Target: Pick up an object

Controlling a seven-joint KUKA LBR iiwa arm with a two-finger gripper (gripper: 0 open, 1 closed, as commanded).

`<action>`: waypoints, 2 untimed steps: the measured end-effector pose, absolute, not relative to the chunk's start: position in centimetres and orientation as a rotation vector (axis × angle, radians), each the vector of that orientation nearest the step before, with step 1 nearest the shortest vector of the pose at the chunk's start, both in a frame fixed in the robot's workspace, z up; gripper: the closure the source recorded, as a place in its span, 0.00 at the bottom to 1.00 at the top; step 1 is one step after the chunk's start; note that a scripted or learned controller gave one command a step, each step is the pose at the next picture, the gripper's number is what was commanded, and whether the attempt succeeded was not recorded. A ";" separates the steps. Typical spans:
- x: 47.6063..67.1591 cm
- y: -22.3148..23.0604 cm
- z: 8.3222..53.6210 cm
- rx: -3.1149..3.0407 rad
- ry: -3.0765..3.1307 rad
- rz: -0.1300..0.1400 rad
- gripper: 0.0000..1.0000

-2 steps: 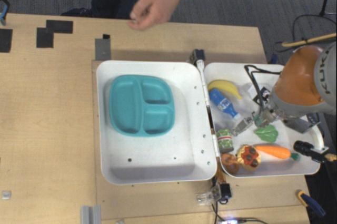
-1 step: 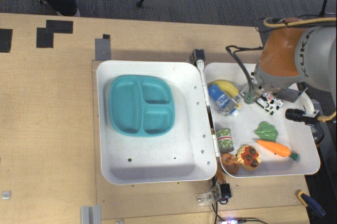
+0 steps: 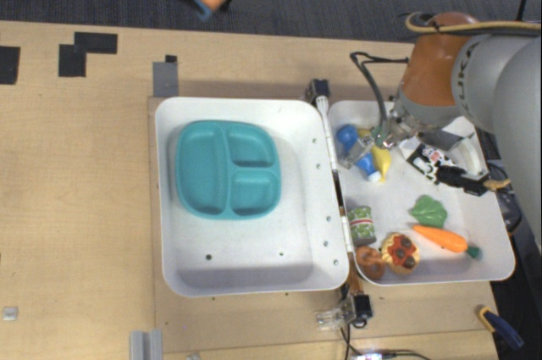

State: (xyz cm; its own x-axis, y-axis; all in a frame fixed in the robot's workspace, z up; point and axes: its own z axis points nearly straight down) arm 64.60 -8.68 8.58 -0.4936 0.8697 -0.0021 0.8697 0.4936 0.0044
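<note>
The arm [image 3: 474,74], grey with an orange band, comes in from three o'clock and hangs over the top of the right bin [image 3: 500,252]. Its gripper [image 3: 386,132] sits low among a small cluster there, and whether the fingers are wide or narrow cannot be told at this slant.

Right at the gripper lie a blue bottle-like thing [image 3: 346,137], another blue piece with a white end [image 3: 367,168] and a yellow item [image 3: 383,162], all close together at the bin's eleven o'clock. None of them can be seen clamped between the fingers.

At the bin's two o'clock, a black-and-white object [image 3: 434,163] lies partly under the arm; any print on it is too small to read. Lower down, a green leaf-shaped toy [image 3: 428,210] lies just above an orange carrot [image 3: 442,239] with a green tip. At seven o'clock stands a small can with a green label [image 3: 361,224], its writing unreadable. Below it lie a brownish lump [image 3: 370,261] and a round yellow-and-red toy [image 3: 400,253], touching or nearly so.

The left bin [image 3: 212,269] holds a teal divided tray [image 3: 227,168] with three compartments, lying flat toward its ten o'clock side. Both bins rest side by side on the wooden desk [image 3: 76,206].
</note>
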 end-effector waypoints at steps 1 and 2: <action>64.8 -8.9 10.0 1.573 2.708 0.002 1.00; 57.2 -3.2 18.6 1.520 2.744 0.005 1.00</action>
